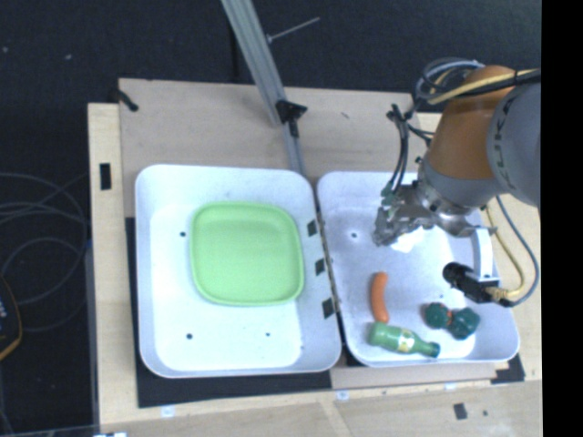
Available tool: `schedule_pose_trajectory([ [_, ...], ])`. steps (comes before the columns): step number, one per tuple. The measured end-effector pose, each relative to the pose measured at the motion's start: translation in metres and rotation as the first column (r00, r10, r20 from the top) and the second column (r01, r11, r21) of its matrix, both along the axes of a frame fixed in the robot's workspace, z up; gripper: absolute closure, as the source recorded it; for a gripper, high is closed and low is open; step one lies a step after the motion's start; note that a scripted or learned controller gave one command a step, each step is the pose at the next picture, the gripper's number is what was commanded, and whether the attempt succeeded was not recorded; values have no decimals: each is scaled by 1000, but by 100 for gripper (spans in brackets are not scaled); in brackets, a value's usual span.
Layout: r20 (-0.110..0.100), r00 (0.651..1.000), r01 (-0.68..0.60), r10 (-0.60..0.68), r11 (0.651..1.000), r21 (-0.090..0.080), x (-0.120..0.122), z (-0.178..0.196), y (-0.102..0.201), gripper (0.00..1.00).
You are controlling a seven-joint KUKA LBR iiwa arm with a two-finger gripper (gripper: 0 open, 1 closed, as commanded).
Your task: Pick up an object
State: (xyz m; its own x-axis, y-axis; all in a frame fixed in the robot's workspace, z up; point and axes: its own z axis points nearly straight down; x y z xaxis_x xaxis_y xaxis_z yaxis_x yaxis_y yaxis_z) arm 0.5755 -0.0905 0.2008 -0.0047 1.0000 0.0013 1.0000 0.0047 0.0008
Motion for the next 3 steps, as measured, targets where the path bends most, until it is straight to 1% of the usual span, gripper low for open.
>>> schedule_pose_trajectory([
  [1, 1, 1000, 1, -1, 1000, 0, 13, 17, 50, 100],
  [2, -1, 1000, 1, -1, 1000, 0, 27, 14, 100, 100],
  [3, 0, 1000, 1, -1, 1000, 0, 26, 16, 152, 100],
])
